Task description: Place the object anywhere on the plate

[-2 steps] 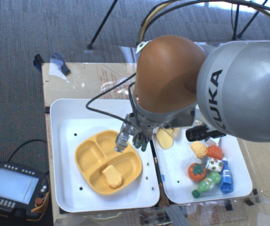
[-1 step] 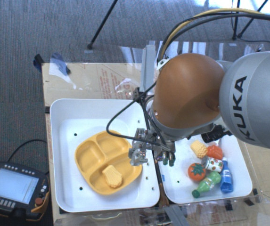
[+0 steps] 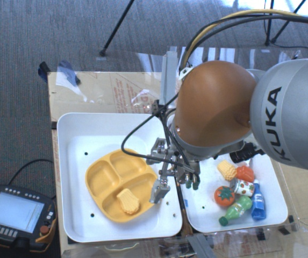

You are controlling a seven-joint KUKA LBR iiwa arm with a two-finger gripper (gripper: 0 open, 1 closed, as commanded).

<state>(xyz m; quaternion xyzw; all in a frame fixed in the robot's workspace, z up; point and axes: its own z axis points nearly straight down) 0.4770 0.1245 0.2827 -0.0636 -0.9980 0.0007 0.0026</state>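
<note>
1. Object (image 3: 128, 201), a yellow toy, lies in the near compartment of the plate (image 3: 102, 179); placing looks done.
2. Gripper (image 3: 160, 190) hangs just beside it, over the plate's right edge, fingers parted, holding nothing. Judged next: lift straight clear.
3. Right bin (image 3: 280, 198) holds toy foods (image 3: 238, 192), well apart.

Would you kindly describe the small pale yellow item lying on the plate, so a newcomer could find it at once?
Start at the left white bin, which holds a yellow divided plate. In the plate's nearest compartment, just left of the tool, lies a small pale yellow ridged toy. It is the one loose item in this bin; the other toys sit clustered in the right bin.
</note>
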